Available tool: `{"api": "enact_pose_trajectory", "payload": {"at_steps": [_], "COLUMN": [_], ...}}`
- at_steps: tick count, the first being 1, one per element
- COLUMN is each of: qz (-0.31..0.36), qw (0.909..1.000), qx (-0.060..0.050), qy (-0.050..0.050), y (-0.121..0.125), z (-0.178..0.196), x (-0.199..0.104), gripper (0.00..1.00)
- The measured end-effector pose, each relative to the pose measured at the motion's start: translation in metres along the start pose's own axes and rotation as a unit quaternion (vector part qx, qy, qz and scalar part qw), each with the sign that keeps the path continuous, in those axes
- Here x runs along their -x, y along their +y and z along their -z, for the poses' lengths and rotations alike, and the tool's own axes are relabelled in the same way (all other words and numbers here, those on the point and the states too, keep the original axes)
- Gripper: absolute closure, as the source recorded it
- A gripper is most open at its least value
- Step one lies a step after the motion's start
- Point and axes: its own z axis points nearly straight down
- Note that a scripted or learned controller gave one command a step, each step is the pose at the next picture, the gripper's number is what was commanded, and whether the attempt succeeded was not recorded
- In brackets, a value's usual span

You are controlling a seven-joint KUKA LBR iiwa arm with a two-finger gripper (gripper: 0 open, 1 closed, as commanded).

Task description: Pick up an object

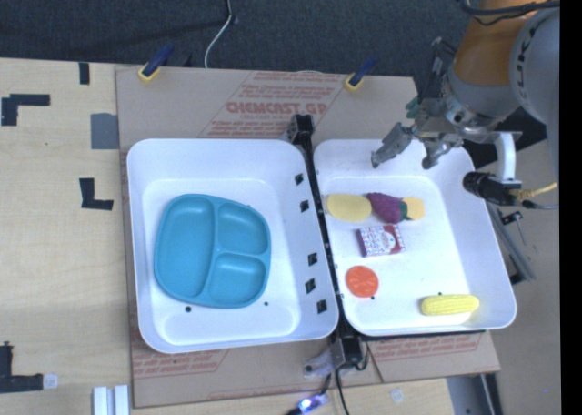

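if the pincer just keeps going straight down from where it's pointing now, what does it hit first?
Probably bare floor of the right bin near its back wall. The pincer, fingers spread, hangs above that back edge; the purple toy and yellow toy lie nearer the camera. Depth is unclear from this slant.

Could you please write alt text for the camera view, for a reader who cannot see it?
A grey robot arm's open pincer hangs over the far edge of the right bin, which holds a yellow piece, purple toy, red packet, orange disc and corn cob. The left bin holds a blue divided plate.
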Motion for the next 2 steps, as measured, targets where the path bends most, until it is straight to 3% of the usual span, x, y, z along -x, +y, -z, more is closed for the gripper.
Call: {"api": "enact_pose_trajectory", "payload": {"at_steps": [1,2], "qz": [0.001,0.001], "qw": [1.0000,1.0000], "qx": [0.006,0.003], "qy": [-0.001,-0.001], "y": [0.002,0.002], "z": [0.007,-0.060], "x": [0.000,0.000], "gripper": [0.00,0.00]}}
